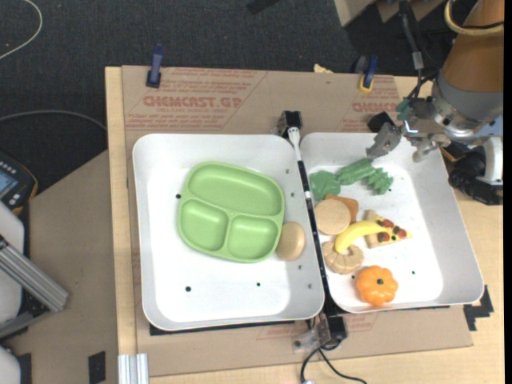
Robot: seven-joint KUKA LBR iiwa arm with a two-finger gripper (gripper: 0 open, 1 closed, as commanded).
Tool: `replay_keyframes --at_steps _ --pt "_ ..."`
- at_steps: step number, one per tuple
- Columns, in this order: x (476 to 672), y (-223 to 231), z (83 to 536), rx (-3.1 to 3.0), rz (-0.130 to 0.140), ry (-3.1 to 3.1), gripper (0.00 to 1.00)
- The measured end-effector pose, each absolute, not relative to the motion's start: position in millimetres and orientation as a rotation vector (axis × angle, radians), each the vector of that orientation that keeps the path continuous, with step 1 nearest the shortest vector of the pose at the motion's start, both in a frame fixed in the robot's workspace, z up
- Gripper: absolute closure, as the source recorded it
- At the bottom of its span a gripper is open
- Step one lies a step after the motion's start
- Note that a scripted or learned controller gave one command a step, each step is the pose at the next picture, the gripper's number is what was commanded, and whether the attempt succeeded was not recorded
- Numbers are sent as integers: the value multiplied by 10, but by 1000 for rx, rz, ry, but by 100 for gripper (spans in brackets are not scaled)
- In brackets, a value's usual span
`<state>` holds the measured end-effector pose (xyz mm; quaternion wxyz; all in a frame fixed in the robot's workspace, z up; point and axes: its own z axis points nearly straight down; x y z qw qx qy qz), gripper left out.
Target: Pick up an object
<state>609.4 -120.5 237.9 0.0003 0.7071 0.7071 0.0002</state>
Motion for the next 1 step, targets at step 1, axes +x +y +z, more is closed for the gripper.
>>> replay_keyframes --at_steps 1 --pt "5757 -1497 1302 2232 -11 2224 0"
